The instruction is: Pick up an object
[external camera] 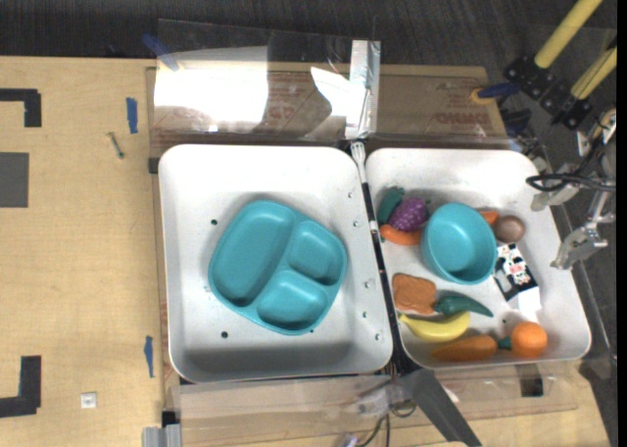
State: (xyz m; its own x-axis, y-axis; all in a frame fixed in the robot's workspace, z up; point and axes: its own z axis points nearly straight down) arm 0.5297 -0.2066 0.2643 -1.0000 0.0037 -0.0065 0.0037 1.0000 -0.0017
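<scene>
White plastic: two bins, one teal divided plate point(278, 265), one teal bowl point(458, 242); gripper state can't be told.

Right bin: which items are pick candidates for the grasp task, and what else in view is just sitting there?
Pick candidates, right bin:
- teal bowl
- purple grapes
- banana
- carrot
- orange
- brown ball
- black-and-white card
- toast slice

Just lying about:
- teal divided plate in left bin
- cardboard backing

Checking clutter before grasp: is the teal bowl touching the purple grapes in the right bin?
Touching. The camera view shows the teal bowl rim meeting the purple grapes on the bowl's left side, with no white bin floor between them.
</scene>
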